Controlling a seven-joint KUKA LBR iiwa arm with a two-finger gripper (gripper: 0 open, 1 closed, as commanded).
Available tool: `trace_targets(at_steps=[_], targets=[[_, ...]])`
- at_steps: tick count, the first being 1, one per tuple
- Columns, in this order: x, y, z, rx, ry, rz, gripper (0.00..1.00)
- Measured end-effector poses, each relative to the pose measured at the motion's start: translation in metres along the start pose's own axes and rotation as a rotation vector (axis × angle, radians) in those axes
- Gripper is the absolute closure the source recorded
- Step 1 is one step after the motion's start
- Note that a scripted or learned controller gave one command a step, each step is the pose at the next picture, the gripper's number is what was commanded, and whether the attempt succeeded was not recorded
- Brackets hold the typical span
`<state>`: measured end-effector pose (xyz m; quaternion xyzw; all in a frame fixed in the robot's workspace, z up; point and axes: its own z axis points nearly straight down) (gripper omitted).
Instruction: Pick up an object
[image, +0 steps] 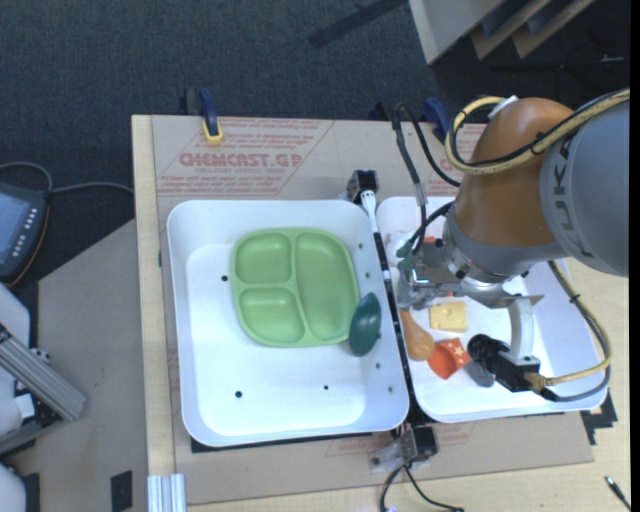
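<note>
End effector (425, 280) hangs low over the right bin's (560, 395) left end, jaw state indeterminable beneath the wrist, with the nearest candidates, a yellow block (448, 317) and an orange piece (418, 338), lying just below it toward the bin's front edge.

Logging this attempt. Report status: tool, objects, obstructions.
Tool low over right bin, grip unclear. Yellow block, orange piece, red piece lie loose. Arm's wrist covers bin's upper part.
</note>
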<state>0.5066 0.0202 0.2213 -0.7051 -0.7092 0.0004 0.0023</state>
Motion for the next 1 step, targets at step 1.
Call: trace_targets(at_steps=[1], targets=[[0.0459,-0.0033,0.0047,0.0,0.0,0.0,1.0]])
